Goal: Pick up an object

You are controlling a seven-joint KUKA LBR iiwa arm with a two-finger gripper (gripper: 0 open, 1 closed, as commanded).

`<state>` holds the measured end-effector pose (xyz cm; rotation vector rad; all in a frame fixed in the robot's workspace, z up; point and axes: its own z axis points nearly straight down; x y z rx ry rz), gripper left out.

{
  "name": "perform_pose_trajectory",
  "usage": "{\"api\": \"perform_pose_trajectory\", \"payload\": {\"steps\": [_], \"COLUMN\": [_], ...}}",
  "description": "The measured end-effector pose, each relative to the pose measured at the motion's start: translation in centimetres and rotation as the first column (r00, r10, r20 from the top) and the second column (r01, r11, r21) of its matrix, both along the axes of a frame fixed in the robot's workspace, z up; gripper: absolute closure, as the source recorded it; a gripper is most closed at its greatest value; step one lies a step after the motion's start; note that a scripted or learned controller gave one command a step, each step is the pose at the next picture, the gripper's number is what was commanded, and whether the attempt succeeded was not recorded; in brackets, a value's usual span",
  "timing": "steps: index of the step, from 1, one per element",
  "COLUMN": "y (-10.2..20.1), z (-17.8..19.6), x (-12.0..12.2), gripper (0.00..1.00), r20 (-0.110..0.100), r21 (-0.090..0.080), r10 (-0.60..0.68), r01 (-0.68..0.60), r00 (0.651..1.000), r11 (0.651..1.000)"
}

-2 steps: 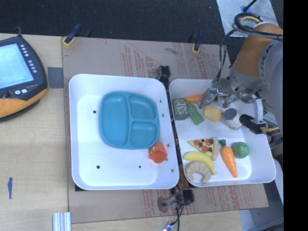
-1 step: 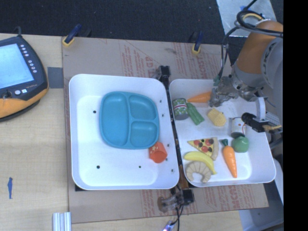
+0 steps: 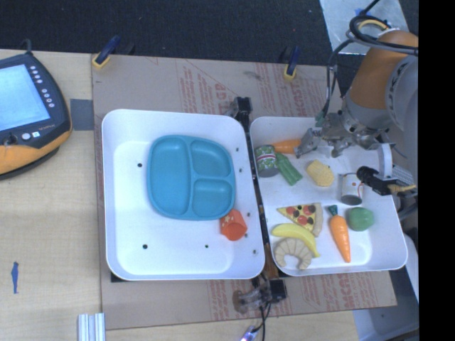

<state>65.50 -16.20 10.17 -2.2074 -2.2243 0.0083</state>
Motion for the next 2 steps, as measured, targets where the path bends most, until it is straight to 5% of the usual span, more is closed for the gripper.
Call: {"api": "perform_pose_trajectory", "payload": {"steps": [1,2], "y": [-0.3,-0.5], "z": [-1.0,0.0], "x": [-9.4,-9.5], "gripper": [0.00,1.00], "r20": [0.002,0.000], "r21": [0.002,-0.001], "r10": [-0.001,0.002], "r01": [0.001,-0.002], "r00": [1.000,1.000], "r11": [1.000,1.000]}}
